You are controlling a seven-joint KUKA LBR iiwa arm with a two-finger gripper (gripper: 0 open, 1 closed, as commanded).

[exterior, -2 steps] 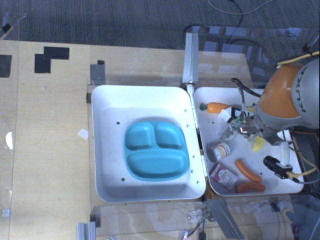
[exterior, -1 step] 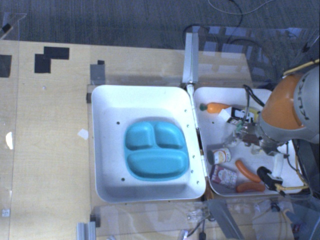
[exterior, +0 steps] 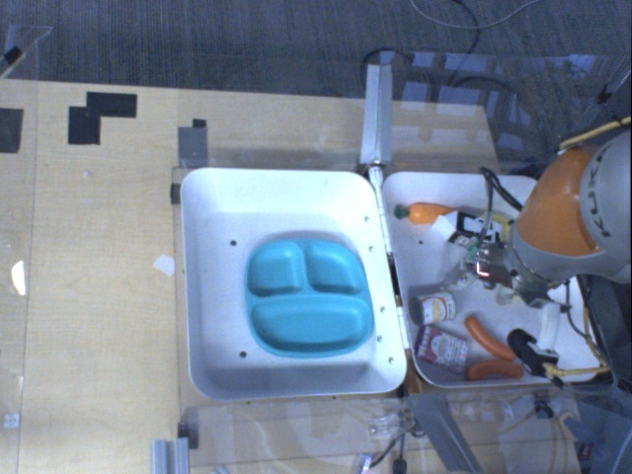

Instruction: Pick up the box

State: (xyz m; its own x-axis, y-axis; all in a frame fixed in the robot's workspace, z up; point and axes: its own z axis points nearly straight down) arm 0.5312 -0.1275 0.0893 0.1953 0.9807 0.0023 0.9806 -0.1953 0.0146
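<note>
We see the box (exterior: 442,349) lying flat at the right bin's (exterior: 434,191) front edge, beside a can (exterior: 437,308) and sausages (exterior: 486,338). It looks light, stiff cardboard, so we'd pinch across its short sides. The gripper (exterior: 484,262) hovers mid-bin; we can't tell its state.

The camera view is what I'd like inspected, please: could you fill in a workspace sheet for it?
Surface: wooden bench bearing left bin and right bin.
Job's things: dark box lying in the right bin.
Clutter: blue divided tray in the left bin; carrot, small can, sausages in the right bin.
Grippers: gripper low over the right bin.
Cables: cable on the floor.
Surroundings: dark carpet.
</note>
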